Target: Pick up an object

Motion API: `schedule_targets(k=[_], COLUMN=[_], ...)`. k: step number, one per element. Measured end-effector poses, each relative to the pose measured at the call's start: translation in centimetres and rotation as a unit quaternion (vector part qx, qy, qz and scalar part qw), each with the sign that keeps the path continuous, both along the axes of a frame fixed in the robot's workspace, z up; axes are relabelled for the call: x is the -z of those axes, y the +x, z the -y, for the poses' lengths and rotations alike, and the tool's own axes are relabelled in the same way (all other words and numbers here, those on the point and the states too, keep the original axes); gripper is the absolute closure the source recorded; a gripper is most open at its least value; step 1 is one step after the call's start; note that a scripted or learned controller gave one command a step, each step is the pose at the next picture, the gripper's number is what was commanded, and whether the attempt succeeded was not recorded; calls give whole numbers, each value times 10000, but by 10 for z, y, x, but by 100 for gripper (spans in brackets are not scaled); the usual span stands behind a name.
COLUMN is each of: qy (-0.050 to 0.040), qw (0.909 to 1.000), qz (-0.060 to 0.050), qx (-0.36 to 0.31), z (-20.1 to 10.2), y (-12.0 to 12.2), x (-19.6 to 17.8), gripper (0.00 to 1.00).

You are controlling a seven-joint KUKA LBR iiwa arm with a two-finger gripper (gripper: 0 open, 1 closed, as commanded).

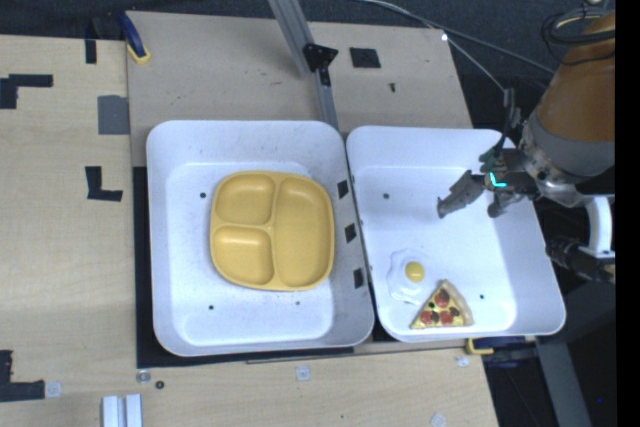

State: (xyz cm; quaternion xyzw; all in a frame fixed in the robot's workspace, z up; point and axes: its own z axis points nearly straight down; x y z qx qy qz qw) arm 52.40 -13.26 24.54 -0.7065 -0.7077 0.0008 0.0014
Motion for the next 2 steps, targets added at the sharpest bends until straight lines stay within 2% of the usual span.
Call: schedule_targets(k=[1,2], qy=[-1,-2], qw=[10000,10000], qz=[5,-16], qx=[-1,8], z=[0,1], y=[0,-10], x=[0,49], gripper=[0,0])
